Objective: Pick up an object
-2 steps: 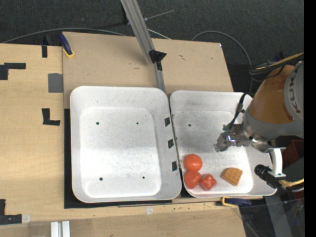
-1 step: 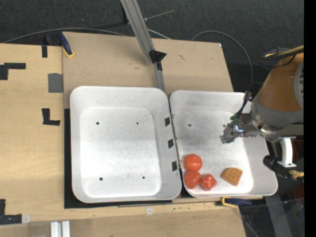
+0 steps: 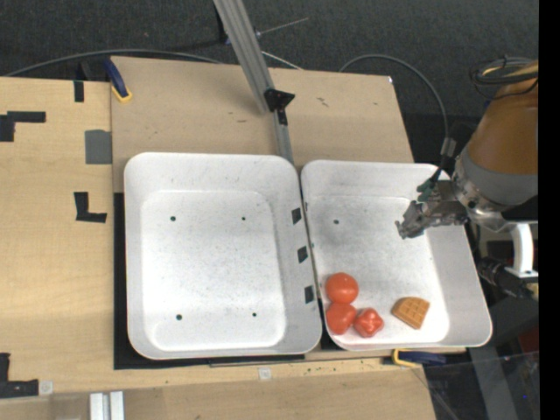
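Objects for picking: 3 items, all lying in the near part of the right-hand bin (image 3: 455,261), below and to the left of the gripper (image 3: 409,227) as the camera sees it, and well apart from it.

Item 1: round red tomato-like piece (image 3: 342,287), closest to the divider between the bins. It sits nearest the gripper of the red pieces, though still apart from it.

Item 2: red-orange rounded piece (image 3: 339,318), directly beneath item 1 and touching it, against the bin's left wall.

Item 3: red strawberry-like piece (image 3: 369,323), just beside item 2 on its right, touching or nearly so.

Item 4: tan waffle-textured piece (image 3: 410,311), set apart to the right of the red cluster, almost straight below the gripper in the frame, near the bin's front rim.

Gripper: dark grey, 2 fingers, hovering over the upper right part of the same bin, tips pointing left and down. Nothing lies between its fingers. Whether the fingers are spread or closed cannot be told at this size and angle.

Arm (image 3: 503,147): grey body with orange band, entering from the right, behind the gripper.

Left-hand bin (image 3: 140,234): white, speckled, far to the gripper's left, sharing a middle edge with the right bin.

Bench (image 3: 52,261): light wood surface under both bins, with black tape marks at far left.

Metal rail (image 3: 249,51): slanted grey bar above the bins, up and left of the gripper.
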Controlling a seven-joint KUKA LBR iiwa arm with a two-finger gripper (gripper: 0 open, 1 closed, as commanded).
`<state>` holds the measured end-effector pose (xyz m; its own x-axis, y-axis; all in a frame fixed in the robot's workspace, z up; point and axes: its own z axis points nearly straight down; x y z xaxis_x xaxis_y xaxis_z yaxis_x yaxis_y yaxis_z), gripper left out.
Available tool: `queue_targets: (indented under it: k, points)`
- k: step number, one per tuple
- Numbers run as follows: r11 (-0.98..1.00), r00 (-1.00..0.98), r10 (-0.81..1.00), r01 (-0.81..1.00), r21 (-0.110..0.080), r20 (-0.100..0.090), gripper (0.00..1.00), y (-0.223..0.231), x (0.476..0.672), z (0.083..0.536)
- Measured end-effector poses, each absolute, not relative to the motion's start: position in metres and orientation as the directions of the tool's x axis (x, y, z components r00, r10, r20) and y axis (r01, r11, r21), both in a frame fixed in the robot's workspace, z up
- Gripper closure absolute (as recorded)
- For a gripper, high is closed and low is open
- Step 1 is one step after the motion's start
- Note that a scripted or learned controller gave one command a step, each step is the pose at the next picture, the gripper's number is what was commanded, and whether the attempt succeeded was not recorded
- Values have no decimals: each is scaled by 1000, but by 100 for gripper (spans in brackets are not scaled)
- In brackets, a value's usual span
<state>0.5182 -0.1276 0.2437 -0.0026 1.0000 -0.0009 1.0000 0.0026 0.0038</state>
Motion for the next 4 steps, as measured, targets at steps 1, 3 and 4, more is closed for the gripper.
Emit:
queue_targets:
  k: [1,3,4]
  points:
    - [6,-6,1000,1000,-2,1,100,-77,542,230]
    - [6,-6,1000,1000,-1,1,100,9,588,212]
    - [7,-7,1000,1000,2,1,100,59,623,220]
